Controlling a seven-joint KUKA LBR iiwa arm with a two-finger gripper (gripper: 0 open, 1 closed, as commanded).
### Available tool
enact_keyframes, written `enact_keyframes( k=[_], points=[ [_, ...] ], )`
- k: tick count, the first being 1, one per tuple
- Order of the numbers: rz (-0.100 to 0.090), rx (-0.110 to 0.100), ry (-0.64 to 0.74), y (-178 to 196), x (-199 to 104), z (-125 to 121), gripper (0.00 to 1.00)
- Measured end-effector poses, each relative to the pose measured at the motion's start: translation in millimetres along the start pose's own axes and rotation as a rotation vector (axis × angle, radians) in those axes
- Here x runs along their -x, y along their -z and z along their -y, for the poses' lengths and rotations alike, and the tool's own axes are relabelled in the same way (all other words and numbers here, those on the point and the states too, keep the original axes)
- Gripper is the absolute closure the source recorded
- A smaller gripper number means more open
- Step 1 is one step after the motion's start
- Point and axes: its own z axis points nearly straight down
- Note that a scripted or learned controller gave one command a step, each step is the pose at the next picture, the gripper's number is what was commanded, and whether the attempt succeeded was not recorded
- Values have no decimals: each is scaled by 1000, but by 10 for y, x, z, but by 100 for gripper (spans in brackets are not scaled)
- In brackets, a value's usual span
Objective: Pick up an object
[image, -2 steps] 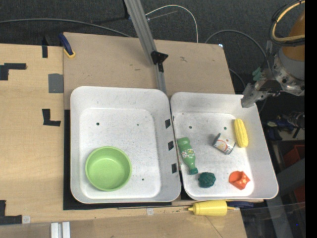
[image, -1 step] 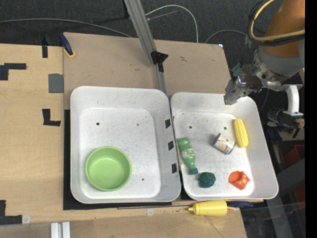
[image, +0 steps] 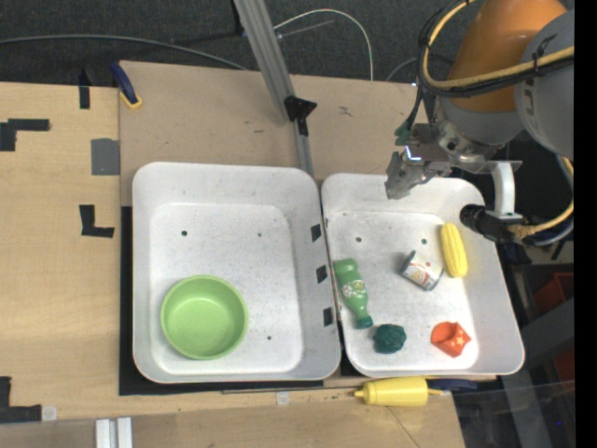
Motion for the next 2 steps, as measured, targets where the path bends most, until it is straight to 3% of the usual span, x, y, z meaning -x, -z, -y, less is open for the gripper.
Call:
enact_keyframes(
  k=[2],
  points=[
    [-1,1,1,-94,-1149,-168,100]
  ],
)
